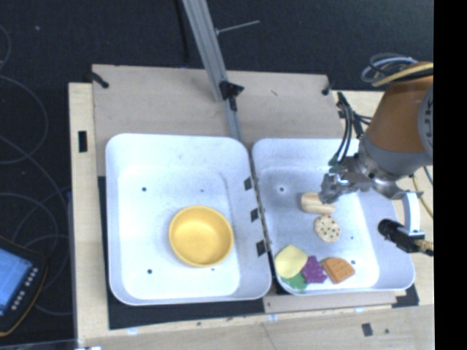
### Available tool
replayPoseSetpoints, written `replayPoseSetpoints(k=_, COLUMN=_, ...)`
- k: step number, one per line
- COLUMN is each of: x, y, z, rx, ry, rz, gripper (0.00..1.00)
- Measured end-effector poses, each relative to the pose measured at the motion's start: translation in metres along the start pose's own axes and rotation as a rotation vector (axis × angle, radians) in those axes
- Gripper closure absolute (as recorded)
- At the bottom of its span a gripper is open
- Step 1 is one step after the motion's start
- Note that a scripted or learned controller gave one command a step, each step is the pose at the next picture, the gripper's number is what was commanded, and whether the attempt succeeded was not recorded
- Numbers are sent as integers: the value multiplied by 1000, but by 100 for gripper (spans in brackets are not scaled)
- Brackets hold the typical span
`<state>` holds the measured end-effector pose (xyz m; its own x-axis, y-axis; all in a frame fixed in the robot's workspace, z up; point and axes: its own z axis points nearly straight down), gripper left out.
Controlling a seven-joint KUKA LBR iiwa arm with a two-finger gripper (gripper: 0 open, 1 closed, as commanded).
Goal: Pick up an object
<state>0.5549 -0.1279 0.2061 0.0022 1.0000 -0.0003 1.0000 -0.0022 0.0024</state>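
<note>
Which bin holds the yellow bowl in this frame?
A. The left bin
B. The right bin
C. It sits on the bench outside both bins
A: the yellow bowl sits inside the left bin, while the right bin has the small food items and the tool above them.

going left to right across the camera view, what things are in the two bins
yellow bowl → yellow-green piece → purple piece → dotted cookie → orange waffle piece
</note>
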Motion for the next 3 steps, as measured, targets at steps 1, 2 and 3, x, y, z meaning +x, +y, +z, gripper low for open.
replayPoseSetpoints(k=1, x=55, y=18, z=-1, rx=0, ry=2, rz=-10, gripper=100)
replayPoseSetpoints(k=2, x=113, y=31, z=-17, rx=-1, ry=2, rz=-11, gripper=100)
replayPoseSetpoints(k=3, x=165, y=30, z=-32, rx=0, ry=3, rz=-11, gripper=100)
